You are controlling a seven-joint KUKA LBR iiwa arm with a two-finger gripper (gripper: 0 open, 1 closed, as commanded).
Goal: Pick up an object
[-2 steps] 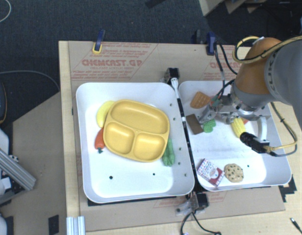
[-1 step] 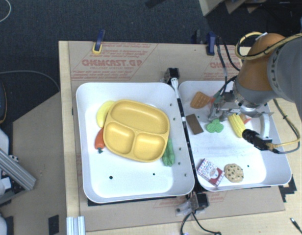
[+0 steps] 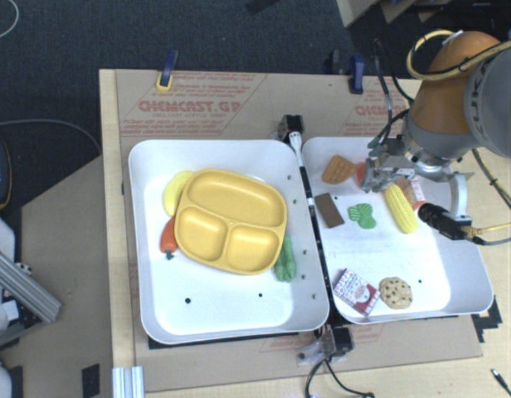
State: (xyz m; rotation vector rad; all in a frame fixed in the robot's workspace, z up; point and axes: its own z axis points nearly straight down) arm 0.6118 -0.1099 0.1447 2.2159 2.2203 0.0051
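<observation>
Gripper (image 3: 380, 175) low beside corn cob (image 3: 400, 207).

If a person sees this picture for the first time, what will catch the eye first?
First, the large yellow plastic tray with three compartments, filling the middle of the left white bin. Next, the grey arm's orange band above the right white bin, where a yellow toy corn cob lies.

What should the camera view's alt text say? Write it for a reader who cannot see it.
A grey and orange robot arm reaches from the right, its gripper low over the right bin, near a corn cob, orange chip, brown bar, green piece, cookie and red-and-white packet. The left bin holds a yellow divided plate.
</observation>
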